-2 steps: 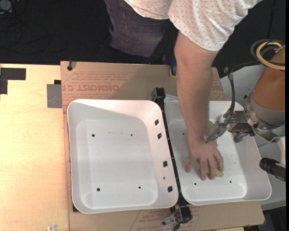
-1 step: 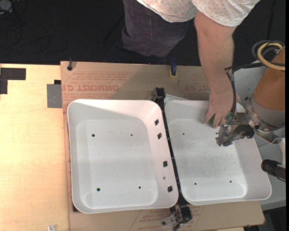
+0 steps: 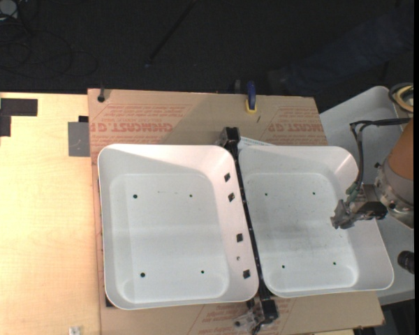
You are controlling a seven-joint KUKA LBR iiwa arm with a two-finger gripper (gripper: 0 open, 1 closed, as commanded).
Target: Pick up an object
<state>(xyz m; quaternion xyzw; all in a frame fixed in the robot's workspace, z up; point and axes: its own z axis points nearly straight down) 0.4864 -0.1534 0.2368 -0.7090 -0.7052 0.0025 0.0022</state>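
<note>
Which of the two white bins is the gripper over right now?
The right bin: the gripper hangs over its right side, by the arm. The left bin lies beyond the central divider.

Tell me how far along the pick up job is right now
Done: nothing that this view confirms; no object can be made out at the tool. In hand: the arm has its tool low over the right bin, near that bin's right wall. Left: the lift itself. No loose object can be made out in the right bin or the left bin from here.
</note>
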